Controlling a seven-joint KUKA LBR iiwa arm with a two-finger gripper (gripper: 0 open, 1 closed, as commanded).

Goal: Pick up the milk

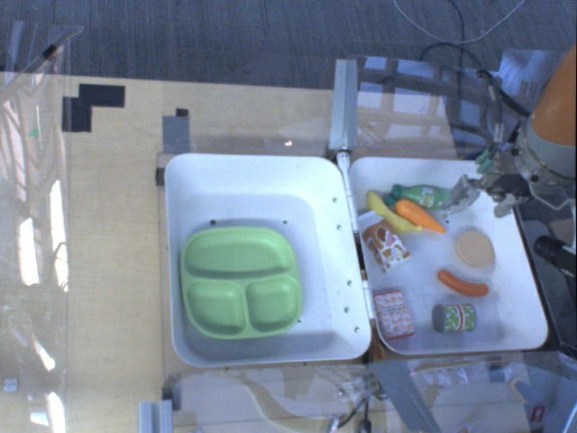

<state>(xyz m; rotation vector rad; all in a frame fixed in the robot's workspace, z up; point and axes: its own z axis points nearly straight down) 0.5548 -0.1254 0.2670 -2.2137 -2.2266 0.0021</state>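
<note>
A: Bench, two white bins; where's the milk?

B: The milk carton (386, 245) lies at the right bin's (527, 332) left wall. My gripper (478, 192) hovers apart, near the bottle (420, 194); its opening, I cannot tell.

Matt green plastic tray (240, 280), far left of the pincer (480, 194); smooth white plastic bins (261, 177); pale wood bench (108, 269)
</note>
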